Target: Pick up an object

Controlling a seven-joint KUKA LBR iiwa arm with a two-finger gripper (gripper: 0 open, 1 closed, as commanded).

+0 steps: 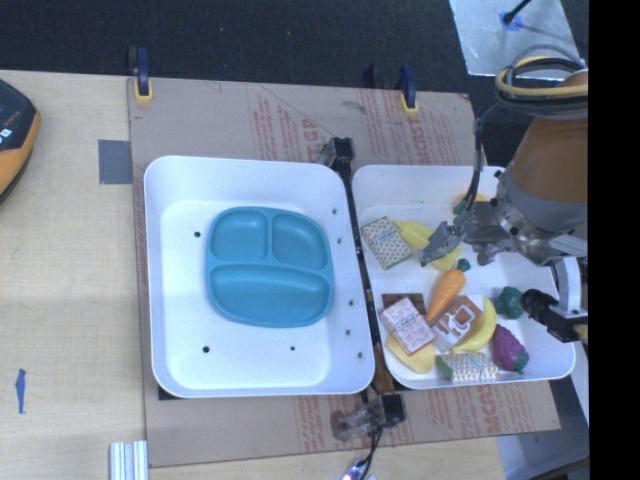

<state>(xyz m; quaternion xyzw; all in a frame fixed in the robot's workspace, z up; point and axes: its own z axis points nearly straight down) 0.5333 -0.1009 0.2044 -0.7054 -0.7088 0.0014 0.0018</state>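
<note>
My gripper (462, 248) hangs over the back half of the right bin (400, 173), its fingers spread open with nothing between them. Just left of it lie a yellow toy (413, 235) and a grey-green patterned packet (385, 241). An orange carrot (447, 293) lies slanted just in front of the gripper. Closer to the front are a red-and-white box (404, 321), a brown box (461, 318), a yellow banana (487, 330), a purple eggplant (508, 348) and a green toy (510, 299).
The left bin (175, 368) holds a blue divided plate (270, 266). The grey arm with its orange band (550, 158) stands over the right bin's right side. A black part (550, 313) juts out near the bin's right rim. Clamps hold the cardboard at the back.
</note>
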